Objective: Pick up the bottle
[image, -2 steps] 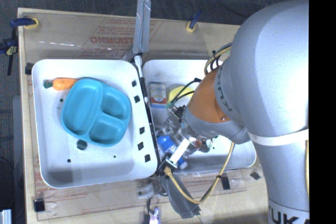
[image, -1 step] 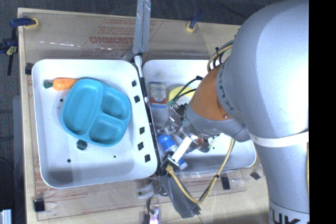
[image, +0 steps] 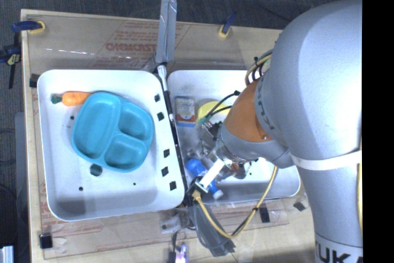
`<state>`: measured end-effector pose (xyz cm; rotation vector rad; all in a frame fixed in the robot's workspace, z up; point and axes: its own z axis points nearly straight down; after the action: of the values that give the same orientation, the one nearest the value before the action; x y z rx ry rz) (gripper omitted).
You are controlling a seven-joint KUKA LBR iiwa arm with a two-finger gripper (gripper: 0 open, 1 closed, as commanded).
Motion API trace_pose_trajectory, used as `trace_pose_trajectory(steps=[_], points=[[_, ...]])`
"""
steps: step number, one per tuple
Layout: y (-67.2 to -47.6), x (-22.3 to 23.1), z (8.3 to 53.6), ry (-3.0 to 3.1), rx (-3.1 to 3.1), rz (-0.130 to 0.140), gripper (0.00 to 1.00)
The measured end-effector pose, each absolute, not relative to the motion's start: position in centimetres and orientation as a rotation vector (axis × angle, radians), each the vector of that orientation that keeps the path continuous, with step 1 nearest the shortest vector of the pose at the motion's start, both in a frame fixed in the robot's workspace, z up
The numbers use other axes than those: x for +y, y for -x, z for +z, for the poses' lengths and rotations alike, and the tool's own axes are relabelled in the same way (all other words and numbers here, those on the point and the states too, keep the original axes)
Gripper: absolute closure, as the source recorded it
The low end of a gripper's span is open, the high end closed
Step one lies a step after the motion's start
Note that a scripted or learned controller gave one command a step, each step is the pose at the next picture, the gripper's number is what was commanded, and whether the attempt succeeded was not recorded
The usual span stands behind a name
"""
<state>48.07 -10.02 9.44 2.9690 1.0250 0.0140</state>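
Note:
The bottle [image: 206, 180] is small, blue at both ends with a white band round its middle. It lies tilted near the front left corner of the right bin [image: 271, 189], close to the divider between the bins. My gripper [image: 214, 154] comes down from the orange-banded wrist just above and behind the bottle. The wrist and dark cables cover most of the gripper. Whether it touches the bottle I cannot make out.
A white packet with an orange label [image: 184, 110] and a yellow object [image: 208, 109] lie at the back of the right bin. The left bin [image: 55, 182] holds a blue divided plate [image: 114, 130] and an orange carrot [image: 75, 97]. The grey arm covers the right bin's right half.

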Motion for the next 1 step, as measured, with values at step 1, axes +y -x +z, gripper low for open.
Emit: trace_pose_trajectory(steps=[1], points=[[-47.65,-10.84,16.2,-2.953,1.085,-0.003,1.0]])
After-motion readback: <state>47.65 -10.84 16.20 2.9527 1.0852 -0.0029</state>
